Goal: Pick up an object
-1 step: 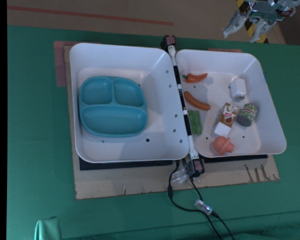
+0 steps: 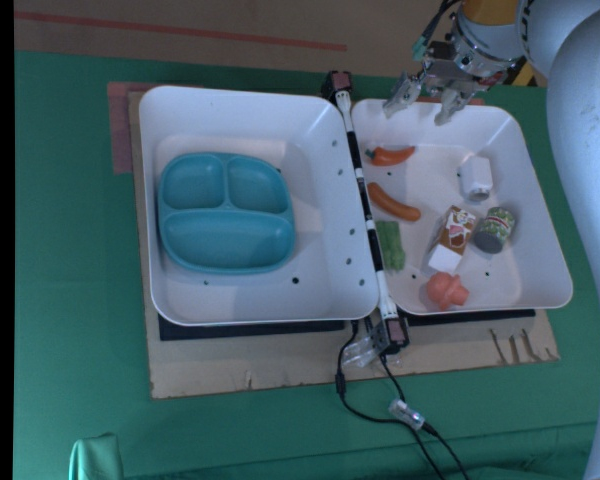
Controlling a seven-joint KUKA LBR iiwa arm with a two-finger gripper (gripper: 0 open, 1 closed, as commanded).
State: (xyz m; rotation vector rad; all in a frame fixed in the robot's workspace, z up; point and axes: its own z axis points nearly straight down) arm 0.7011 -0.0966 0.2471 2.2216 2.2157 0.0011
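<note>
Right of centre, the right bin (image 2: 540, 268) holds a carrot (image 2: 391, 154), a sausage (image 2: 394, 202), a green vegetable (image 2: 390, 244), a small carton (image 2: 453, 237), a can (image 2: 494, 229), a white cup (image 2: 476, 176) and an orange toy (image 2: 446, 290). Above its upper rim hangs the gripper (image 2: 424, 102), fingers spread wide, holding nothing. At left, the other bin (image 2: 180, 108) carries a teal divided plate (image 2: 225, 213).

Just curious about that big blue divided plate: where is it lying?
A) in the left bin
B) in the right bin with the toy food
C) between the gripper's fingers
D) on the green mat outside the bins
A: the blue plate lies flat in the left bin, alone.
</note>
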